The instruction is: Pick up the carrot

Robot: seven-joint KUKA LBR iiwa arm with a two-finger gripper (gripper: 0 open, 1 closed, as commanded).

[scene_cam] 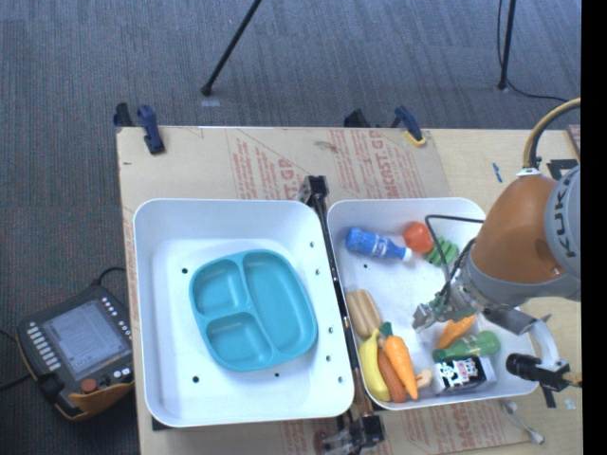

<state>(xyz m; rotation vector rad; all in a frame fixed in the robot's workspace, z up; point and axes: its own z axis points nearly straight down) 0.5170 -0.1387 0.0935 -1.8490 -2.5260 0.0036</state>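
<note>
Seemingly mid-reach, our hand (438, 313) hovered low in the right bin (398, 211), just right of the carrot (399, 364), which lay beside a banana (373, 368). We could not tell its opening; nothing showed within its grip.

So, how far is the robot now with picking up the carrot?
Done: the arm has reached into the right bin, and the gripper is low among the toys. In hand: nothing I can confirm. A carrot lies beside the banana at the bin's near edge, apart from the gripper. A smaller orange piece sits right by the gripper. Left: grasping and lifting a carrot.
</note>
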